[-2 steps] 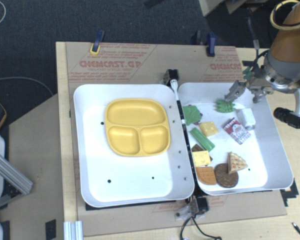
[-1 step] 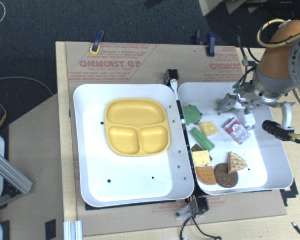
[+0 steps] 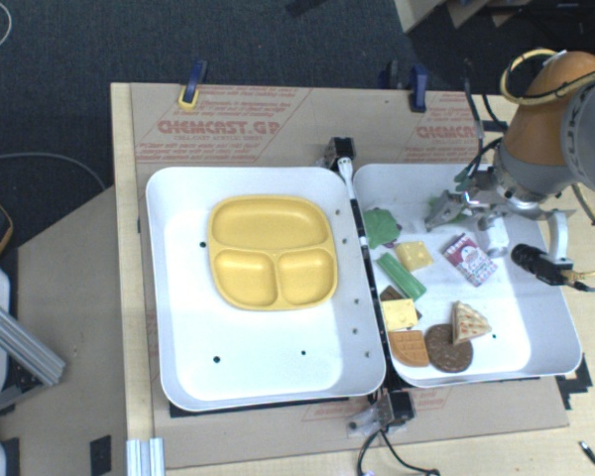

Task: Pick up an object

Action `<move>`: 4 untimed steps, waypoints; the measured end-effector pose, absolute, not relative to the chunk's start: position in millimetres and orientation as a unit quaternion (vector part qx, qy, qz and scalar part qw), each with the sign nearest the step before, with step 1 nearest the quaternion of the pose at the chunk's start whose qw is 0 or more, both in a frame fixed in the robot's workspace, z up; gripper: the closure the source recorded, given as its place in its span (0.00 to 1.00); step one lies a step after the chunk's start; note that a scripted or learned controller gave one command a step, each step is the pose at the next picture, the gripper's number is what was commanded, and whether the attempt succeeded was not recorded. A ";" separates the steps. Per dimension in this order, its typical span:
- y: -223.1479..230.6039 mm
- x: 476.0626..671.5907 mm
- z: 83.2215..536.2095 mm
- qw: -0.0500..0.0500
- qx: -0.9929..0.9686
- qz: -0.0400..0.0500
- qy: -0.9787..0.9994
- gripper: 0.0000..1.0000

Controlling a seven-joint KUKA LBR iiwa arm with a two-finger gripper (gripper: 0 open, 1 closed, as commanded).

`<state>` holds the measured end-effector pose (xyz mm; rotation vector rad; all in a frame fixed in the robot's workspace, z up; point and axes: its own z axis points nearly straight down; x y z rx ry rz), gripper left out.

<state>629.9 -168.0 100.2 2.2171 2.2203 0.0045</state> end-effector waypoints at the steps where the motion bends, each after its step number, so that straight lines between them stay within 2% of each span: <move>1: -168.0 629.7 108.5 0.002 0.707 0.001 0.707 1.00; 3: -175.6 637.1 225.4 0.004 0.707 0.002 0.707 1.00; 4: -129.8 596.0 221.2 -0.002 0.706 -0.001 0.708 1.00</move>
